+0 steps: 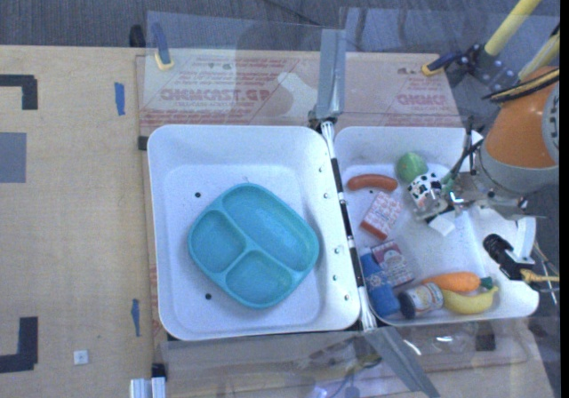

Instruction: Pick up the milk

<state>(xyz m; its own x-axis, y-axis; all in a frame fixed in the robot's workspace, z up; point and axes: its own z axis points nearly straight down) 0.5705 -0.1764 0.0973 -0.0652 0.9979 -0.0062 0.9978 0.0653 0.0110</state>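
So the milk [427,189], that cow-spotted carton, sits in the right bin [462,140] near its far edge, beside a green ball [411,164]. End effector [452,202] is right at it; can't tell its grip.

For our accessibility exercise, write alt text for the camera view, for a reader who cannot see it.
A grey and orange robot arm reaches from the right, its gripper at a black-and-white milk carton in the right bin, among a green ball, sausage, carrot and banana. The left bin holds a blue divided plate.
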